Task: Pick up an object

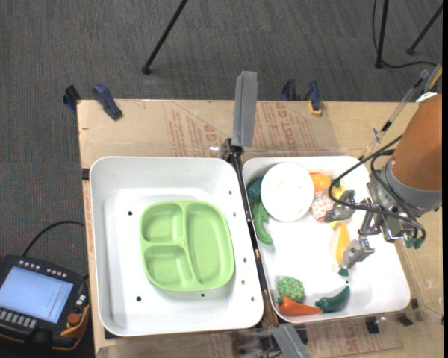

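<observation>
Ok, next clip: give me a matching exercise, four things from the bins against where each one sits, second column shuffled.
Things:
1. green divided plate
2. white round plate
3. broccoli
4. hand

Places:
A. near front edge of the right bin, beside a carrot
B. middle of the left bin
C. over the right bin's right half, above a yellow piece
D. far end of the right bin, next to the divider

Pairs: 1-B, 2-D, 3-A, 4-C

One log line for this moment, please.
gripper: open, over right bin | holding: nothing | nearest: yellow toy | green tray: left bin
</observation>
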